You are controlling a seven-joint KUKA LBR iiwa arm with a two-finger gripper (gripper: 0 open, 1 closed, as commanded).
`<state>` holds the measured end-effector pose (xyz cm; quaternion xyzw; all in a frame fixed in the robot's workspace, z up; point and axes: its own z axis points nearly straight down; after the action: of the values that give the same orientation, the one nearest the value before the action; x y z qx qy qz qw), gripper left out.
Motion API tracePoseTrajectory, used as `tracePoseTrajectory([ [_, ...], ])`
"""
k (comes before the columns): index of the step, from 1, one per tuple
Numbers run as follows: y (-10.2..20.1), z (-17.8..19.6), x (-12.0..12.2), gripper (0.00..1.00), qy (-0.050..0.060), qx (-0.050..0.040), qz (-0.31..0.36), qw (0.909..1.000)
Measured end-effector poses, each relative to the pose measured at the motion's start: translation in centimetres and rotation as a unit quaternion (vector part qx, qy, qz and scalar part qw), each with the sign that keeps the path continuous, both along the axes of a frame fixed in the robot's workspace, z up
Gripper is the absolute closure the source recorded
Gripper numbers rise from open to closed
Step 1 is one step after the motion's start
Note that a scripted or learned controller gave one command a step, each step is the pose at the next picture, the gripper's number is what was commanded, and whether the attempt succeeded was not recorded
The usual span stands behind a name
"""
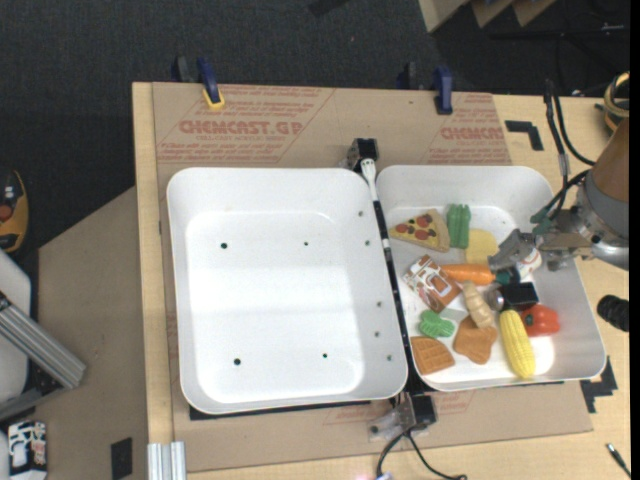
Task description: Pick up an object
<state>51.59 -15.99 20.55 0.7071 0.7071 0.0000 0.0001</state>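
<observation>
Camera view: hand (512,268) hangs low over right bin (575,360).

Orange carrot (466,274) — yellow corn (517,344)

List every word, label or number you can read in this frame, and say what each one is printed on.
"CHEMCAST GP": red print on the brown protective sheet covering the bench, upper left above the left bin.
A second red print of the same look, upper right above the right bin: too blurred to read surely.
Small red-and-white packet in the right bin: markings too small to read.
</observation>
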Motion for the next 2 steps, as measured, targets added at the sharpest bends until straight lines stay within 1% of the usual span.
tracePoseTrajectory([
  [1, 2.7, -9.8, 3.2, 0.00, -0.012, -0.0027, -0.001, 0.9999],
  [2, 6.0, -11.6, 9.9, 0.00, -0.009, -0.0033, 0.002, 1.0000],
])
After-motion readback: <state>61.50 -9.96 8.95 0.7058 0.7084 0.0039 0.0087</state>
